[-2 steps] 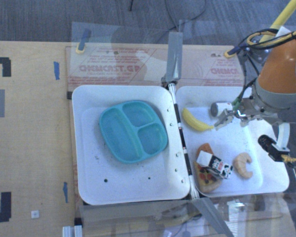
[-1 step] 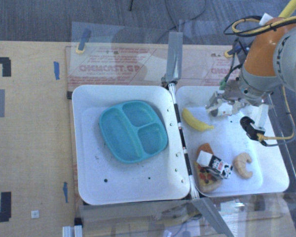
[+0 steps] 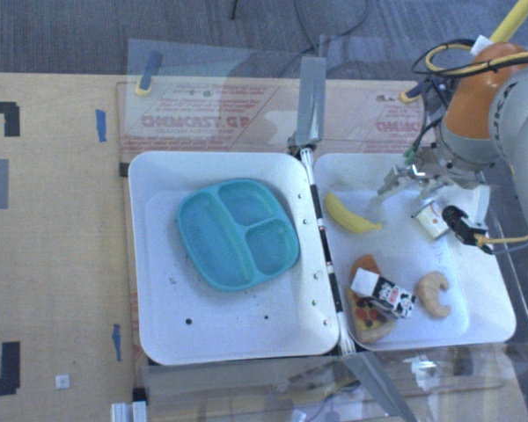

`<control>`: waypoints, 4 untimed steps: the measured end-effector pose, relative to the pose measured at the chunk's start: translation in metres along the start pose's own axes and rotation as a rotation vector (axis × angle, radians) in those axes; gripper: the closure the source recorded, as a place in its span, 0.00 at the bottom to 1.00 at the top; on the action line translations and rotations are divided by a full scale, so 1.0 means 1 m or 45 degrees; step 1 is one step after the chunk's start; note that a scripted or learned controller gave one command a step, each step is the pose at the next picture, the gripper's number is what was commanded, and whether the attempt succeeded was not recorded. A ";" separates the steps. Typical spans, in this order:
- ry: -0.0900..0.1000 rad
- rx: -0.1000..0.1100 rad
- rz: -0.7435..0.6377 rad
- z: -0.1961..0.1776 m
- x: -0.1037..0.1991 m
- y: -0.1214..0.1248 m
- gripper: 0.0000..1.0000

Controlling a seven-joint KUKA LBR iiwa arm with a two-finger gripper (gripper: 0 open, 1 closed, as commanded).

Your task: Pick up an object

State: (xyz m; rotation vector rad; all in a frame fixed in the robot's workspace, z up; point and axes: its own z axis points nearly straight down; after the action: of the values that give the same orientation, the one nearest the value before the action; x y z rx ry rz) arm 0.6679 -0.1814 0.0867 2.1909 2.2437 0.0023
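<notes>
So far nothing is lifted: the hand (image 3: 415, 176) hangs over the far part of the right bin (image 3: 493, 323), and whether it is spread or closed I cannot tell from this slant, though nothing shows gripped in it. Every candidate lies on the bin floor. The banana (image 3: 350, 215) rests nearest, just left of the hand and close to the divider (image 3: 321, 236) between the bins. A croissant (image 3: 435, 294) sits toward the near right, apart from the rest. A pizza slice (image 3: 370, 310) lies by the divider with a small black-and-white box (image 3: 383, 291) lying on top of it. The left bin (image 3: 150, 262) carries a blue compartment tray (image 3: 238, 233).

Judging by this, the whole pick remains: descend, close, raise. Open floor surrounds the croissant, giving easy approach. The banana has room on its right, but the divider crowds its left end. The stacked pizza and box look awkward, and the wrist cables (image 3: 466, 227) hang near the bin's right wall.
</notes>
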 end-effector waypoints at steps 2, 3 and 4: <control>0.012 -0.004 -0.195 -0.002 -0.033 -0.102 0.00; 0.010 -0.006 -0.190 -0.003 -0.032 -0.128 0.00; 0.001 -0.012 -0.180 -0.014 -0.037 -0.128 1.00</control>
State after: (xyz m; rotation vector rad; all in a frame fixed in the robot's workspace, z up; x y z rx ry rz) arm 0.5409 -0.2218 0.0997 2.0226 2.3887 0.0134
